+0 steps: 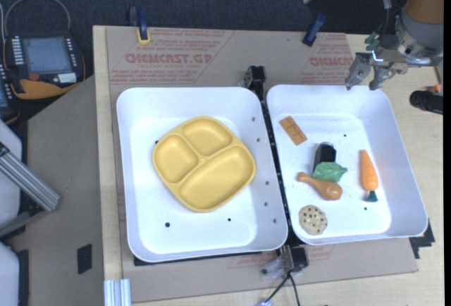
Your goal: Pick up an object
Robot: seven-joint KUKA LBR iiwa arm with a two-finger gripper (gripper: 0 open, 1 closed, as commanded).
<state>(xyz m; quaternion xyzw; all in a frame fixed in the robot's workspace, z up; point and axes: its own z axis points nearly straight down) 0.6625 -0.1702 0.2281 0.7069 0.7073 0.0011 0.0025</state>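
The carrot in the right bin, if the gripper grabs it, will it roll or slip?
The carrot tapers to a narrow end, so it may roll in an arc if nudged. It looks like smooth plastic, probably stiff, light and a bit slippery. It lies apart from other items.

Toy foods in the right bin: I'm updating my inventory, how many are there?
5. Cracker at upper left, carrot at right, drumstick in the middle with a green leaf above it, cookie at the bottom. The leaf may hide more.

Hand [366, 77] open, fingers pointing down
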